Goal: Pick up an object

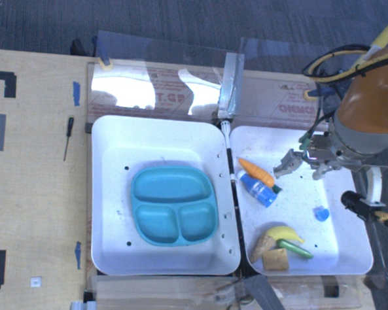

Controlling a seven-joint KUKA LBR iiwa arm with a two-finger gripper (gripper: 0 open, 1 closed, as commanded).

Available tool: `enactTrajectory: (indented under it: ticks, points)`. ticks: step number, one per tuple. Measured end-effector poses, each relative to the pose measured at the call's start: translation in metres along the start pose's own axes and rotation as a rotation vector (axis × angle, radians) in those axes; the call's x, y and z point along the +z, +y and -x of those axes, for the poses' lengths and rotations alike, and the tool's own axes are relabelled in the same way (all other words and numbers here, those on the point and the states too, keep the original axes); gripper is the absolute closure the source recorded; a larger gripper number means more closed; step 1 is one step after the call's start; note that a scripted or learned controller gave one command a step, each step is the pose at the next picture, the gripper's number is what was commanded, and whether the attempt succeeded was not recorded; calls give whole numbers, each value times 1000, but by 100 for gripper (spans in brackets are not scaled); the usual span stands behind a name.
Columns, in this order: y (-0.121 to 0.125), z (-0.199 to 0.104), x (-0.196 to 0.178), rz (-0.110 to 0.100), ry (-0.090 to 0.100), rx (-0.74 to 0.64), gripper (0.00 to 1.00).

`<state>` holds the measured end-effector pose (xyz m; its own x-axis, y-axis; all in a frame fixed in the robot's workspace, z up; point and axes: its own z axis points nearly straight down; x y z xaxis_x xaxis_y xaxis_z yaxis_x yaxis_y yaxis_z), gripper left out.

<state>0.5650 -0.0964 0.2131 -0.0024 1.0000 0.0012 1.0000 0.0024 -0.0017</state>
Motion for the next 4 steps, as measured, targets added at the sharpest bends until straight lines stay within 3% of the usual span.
enactTrajectory:
  ticks: [1, 2, 3, 4]
  points:
    - [68, -5, 75, -2, -1, -123, 0]
    - [29, 7, 125, 5, -1, 16, 0]
    - [1, 1, 125, 6, -1, 17, 0]
    - [47, -5, 126, 8, -2, -50, 0]
